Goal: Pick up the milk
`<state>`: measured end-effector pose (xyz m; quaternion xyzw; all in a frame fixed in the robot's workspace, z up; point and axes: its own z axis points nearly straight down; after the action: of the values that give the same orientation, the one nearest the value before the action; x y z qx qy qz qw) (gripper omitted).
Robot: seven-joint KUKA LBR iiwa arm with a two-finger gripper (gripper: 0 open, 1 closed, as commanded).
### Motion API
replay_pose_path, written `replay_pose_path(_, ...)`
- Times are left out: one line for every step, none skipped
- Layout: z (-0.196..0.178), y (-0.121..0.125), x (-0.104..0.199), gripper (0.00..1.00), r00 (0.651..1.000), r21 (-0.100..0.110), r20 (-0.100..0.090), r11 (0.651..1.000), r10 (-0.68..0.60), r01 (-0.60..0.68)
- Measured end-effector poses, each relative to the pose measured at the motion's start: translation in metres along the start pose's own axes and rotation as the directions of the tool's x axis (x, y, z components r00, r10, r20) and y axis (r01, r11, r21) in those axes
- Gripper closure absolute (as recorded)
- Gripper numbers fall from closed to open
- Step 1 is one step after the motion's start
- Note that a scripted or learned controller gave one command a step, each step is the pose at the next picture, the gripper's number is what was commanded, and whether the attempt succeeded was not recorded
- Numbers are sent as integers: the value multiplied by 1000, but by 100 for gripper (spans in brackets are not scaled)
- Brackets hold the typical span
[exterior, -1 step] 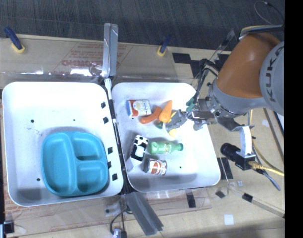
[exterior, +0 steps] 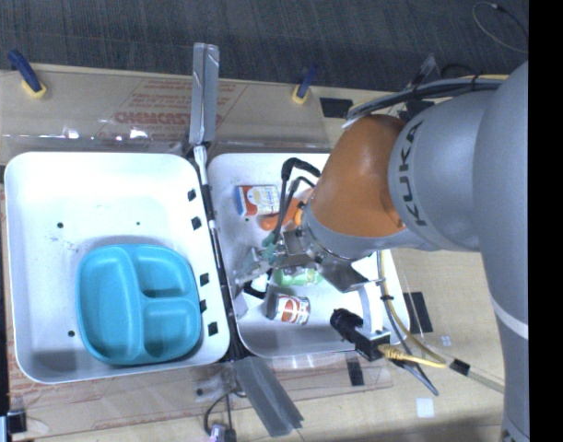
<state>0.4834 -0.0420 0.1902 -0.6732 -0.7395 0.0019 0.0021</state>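
Looks like the gripper (exterior: 279, 258) is reaching down into the right bin (exterior: 228, 247), can't tell its grip state, so it's needing to shift toward the milk carton (exterior: 257, 199).

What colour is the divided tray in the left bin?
The divided tray is light blue, a plain turquoise shade; the camera view shows it clearly.

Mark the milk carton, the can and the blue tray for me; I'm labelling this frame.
milk carton (exterior: 256, 199), camera view, on its front face.
can (exterior: 288, 309), camera view, on its side wall.
blue tray (exterior: 138, 304), camera view, on the divider between compartments.
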Motion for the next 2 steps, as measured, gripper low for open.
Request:
replay_pose_path(0,-3,47,0,996,0,0,996,-87,87)
replay_pose_path(-1,-7,-26,0,988,-4,1,988,-154,154)
